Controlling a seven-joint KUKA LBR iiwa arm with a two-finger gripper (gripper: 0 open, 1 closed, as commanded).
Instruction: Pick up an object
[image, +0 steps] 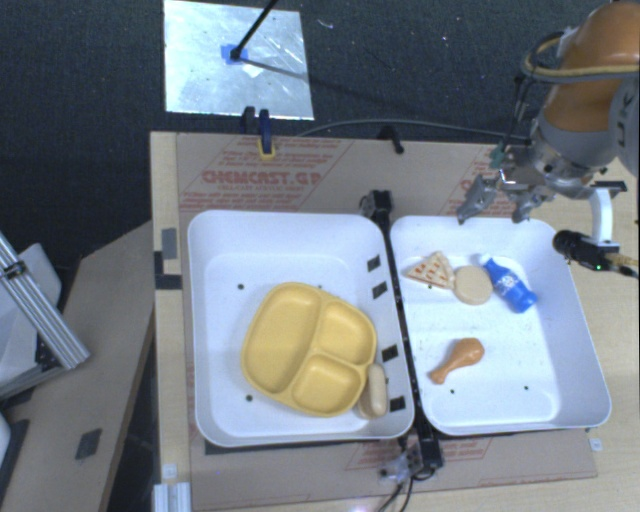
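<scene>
The right bin (560, 340) holds a pizza slice (431, 270), a round beige cookie (473, 285), a blue bottle (510, 283) and a chicken drumstick (458, 360). My gripper (497, 203) hangs above the bin's far rim, at the back right. Its two fingers are spread apart with nothing between them. The blue bottle lies closest to it, a little nearer the camera. In the left bin (230, 260) a yellow divided tray (308, 347) sits with a pale bread roll (375, 390) against its right corner.
A black divider (392, 300) with clips runs between the two bins. The arm's orange and grey body (585, 70) fills the upper right. A blue and yellow clamp (264, 130) stands at the bench's back edge, beside a shiny metal sheet (238, 58).
</scene>
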